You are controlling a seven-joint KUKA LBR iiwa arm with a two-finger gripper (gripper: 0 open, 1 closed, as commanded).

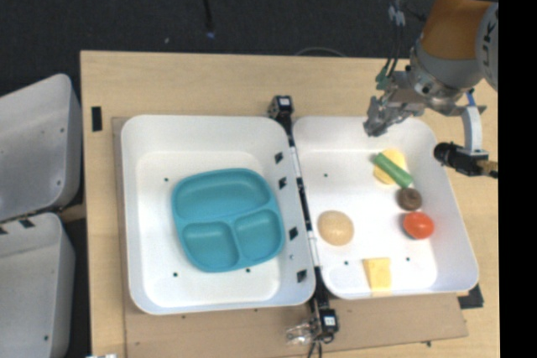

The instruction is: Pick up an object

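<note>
Hovering: I am hanging my dark metal end effector (pixel 377 123) over the far edge of the right shallow white plastic bin (pixel 445 264), near its back wall, with nothing between my fingertips.
End effector state: I cannot tell whether it is apart or together; it is showing as a small dark blur at this slant.
Arm: my grey arm with the orange band (pixel 460 12) is reaching in from the right side, above the bin's far right corner.
Right bin contents: a green cylinder lying on a pale yellow piece (pixel 392 167) is sitting closest to my end effector, just toward the near side of it; a small brown round object (pixel 409 199) is lying just beside that; a red round tomato-like object (pixel 418 225) is sitting next to the brown one; a tan round bun-like object (pixel 336 227) is resting nearer the bin's left wall; a yellow flat block (pixel 377 272) is lying near the front edge.
Left bin: the left shallow white plastic bin (pixel 143 264) is holding a teal plastic tray with three compartments (pixel 226 219).
Table: the light wooden table (pixel 210 71) is carrying both bins side by side.
</note>
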